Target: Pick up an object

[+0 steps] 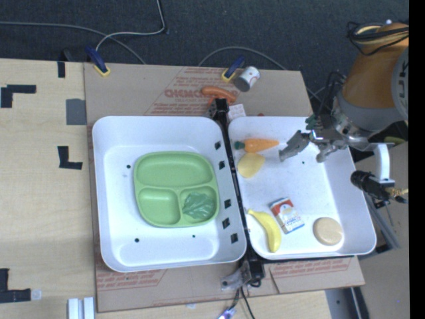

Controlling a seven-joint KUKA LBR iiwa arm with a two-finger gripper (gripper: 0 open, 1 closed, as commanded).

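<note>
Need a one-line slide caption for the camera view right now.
End effector poised open over the right bin near the carrot, with banana and green tray untouched.

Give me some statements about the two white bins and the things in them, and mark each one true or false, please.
1. The green plate lies in the left bin. True.
2. The banana lies on the green plate. False: it lies in the right bin, near its front edge.
3. The carrot lies in the right bin near its back. True.
4. The gripper holds the carrot. False: nothing is between its open fingers.
5. The round tan object sits in the left bin. False: it is in the right bin.
</note>
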